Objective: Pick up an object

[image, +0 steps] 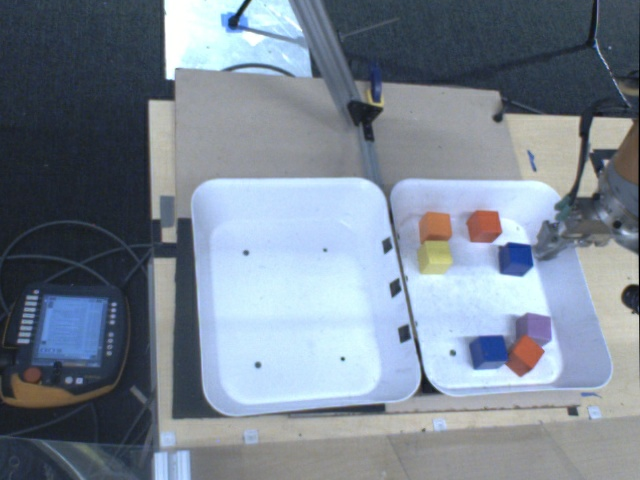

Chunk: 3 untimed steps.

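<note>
The blue cube [516, 259] nearest the gripper [551, 239] lay in the right bin [575, 298], close to that bin's right wall and about midway along it, and it serves here as the landmark for everything else. The gripper hung just to the right of this cube, over the bin's right rim, at the end of the grey arm [620, 203] that came in from the right side of the view; whether its fingers stood apart or together could not be made out, and nothing could be seen between them. Just up and to the left of the blue cube sat a red-orange cube [484, 225], and farther left of that an orange cube [435, 226], with a yellow cube [435, 257] touching or nearly touching the orange one from below, level with the landmark. Well below the blue cube, toward the near edge of the bin, three more pieces were clustered: a purple cube [535, 327], an orange-red cube [524, 355] tilted against it, and a second blue cube [489, 351] just to the left of those two. Far to the left of the landmark lay the left bin [215, 298], joined edge to edge with the right one. Beyond that, off the bench on the dark floor, rested a control pendant [65, 343] with a lit screen. A metal pole [330, 48] slanted down from above toward the seam between the bins.
</note>
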Each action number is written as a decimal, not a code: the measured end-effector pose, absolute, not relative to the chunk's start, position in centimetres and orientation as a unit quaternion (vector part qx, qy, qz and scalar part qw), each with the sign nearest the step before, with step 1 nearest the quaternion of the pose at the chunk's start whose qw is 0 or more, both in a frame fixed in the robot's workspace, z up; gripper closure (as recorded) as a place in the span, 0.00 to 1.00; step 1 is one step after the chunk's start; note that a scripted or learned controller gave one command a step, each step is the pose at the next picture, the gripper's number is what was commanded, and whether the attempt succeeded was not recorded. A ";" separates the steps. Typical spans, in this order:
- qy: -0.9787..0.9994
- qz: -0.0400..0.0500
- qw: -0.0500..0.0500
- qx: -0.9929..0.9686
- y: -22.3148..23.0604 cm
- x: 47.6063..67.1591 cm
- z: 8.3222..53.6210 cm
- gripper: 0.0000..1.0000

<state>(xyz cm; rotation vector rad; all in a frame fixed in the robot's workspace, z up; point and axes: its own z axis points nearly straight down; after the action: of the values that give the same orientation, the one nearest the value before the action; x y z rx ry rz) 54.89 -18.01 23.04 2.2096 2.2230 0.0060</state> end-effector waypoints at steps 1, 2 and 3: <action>0.709 0.001 0.003 0.705 -18.0 55.0 25.6 1.00; 0.710 0.001 0.000 0.704 -12.3 53.5 24.8 1.00; 0.711 0.001 0.000 0.704 -7.9 52.7 25.2 1.00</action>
<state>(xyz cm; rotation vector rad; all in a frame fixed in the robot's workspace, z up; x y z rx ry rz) 52.65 -7.87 25.17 2.2100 2.2324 0.0047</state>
